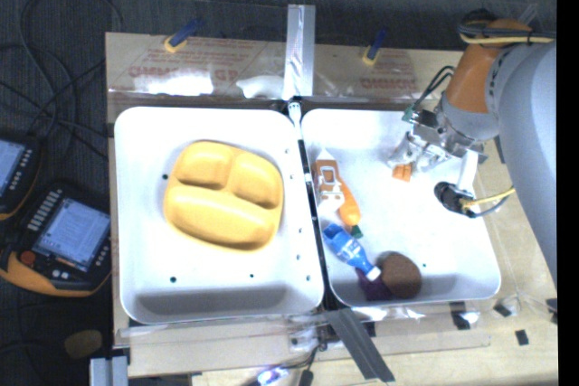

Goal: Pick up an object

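Note:
My gripper point(413, 155) hangs over the back right part of the right bin point(452, 267), below the orange band of the arm point(472, 86). A small orange piece point(403, 171) lies right at the gripper's tip; whether it is held cannot be made out. Along the bin's left side lie an orange-and-white bottle point(331, 187) and a blue bottle point(351, 250). A brown ball point(399, 273) sits near the front beside a dark purple item point(372, 287). A large yellow loaf-shaped object point(223, 193) rests in the left bin point(145, 285).
A metal divider point(308, 194) runs between the bins. Two clamps point(181, 35) stand on the back board. A handheld pendant point(56, 235) and cables lie off the bench at left. A black cable loop point(450, 193) hangs by the wrist.

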Tool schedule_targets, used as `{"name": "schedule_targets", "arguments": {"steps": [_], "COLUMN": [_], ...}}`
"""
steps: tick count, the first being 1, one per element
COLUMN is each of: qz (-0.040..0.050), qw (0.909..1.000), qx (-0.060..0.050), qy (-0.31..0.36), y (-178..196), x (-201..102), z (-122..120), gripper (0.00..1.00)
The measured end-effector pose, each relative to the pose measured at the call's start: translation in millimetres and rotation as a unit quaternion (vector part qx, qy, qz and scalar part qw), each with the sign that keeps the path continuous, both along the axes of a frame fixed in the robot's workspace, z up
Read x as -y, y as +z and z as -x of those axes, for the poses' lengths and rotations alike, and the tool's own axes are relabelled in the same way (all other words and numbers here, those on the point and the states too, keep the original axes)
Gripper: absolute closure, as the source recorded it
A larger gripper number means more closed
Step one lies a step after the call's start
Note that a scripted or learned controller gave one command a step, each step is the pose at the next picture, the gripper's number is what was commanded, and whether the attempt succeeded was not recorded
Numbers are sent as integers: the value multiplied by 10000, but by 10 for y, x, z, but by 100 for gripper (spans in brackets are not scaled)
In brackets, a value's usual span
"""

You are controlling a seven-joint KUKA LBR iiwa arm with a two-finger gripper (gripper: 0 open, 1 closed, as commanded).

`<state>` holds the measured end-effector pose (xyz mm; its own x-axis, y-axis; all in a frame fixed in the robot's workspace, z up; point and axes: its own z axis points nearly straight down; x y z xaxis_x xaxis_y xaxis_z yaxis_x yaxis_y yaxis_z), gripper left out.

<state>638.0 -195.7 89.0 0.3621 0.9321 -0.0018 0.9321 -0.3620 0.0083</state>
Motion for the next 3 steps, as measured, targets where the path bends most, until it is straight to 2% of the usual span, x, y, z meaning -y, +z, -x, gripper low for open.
{"name": "schedule_targets", "arguments": {"steps": [1,2,3], "qz": [-13,-10,-5], "qw": [9985,9996,9951], "qx": [-49,-49,-49], "qy": [550,282,986], "y": [820,1839,1916], "x": [-601,-299,-437], "z": [138,541,515], "gripper": [100,100,100]}}
